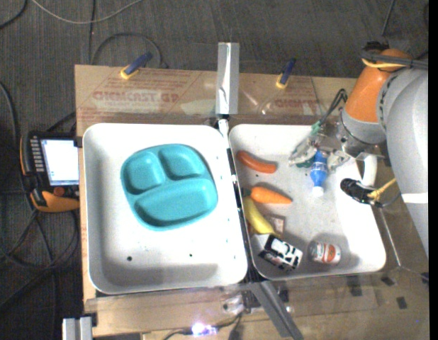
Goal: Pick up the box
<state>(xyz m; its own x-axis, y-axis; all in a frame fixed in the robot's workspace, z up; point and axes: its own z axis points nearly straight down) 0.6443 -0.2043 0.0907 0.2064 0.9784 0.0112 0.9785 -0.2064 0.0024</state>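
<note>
Presumably for a descent, the pincer (319, 154) is held above the right bin's (361, 261) far side; its state cannot be told. The box (281, 253) is seen well apart, near the front wall.

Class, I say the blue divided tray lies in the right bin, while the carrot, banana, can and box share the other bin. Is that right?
Not quite. The camera view shows the tray in the left bin, not the right. The carrot, banana, can and box do share the other bin.
</note>
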